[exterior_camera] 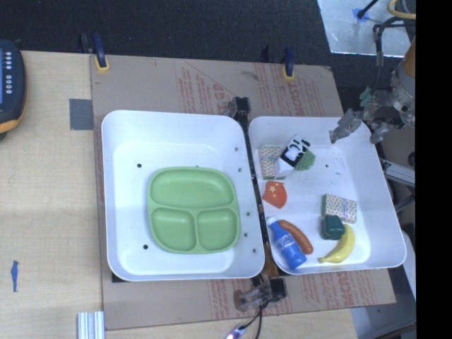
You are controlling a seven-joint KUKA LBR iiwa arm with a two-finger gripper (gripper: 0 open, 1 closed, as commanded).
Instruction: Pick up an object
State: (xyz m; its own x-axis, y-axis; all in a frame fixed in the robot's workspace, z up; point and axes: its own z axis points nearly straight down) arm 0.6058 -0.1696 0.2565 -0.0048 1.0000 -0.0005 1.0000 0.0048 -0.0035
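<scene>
1. Taking the banana (338, 247) as landmark: the green block (332, 227) touches its upper end and a patterned pad (340, 207) lies just above that.
2. Left of the banana, the hot dog (296, 236) and blue bottle (287, 246) crowd the bin wall.
3. Above-right of the banana, the right bin (385, 189) floor lies bare.

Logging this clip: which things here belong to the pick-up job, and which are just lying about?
Job: gripper; right bin holding banana, blue bottle, sausage, red piece, patterned block, dark green block.

Lying about: left bin, green plate, clamps.
</scene>
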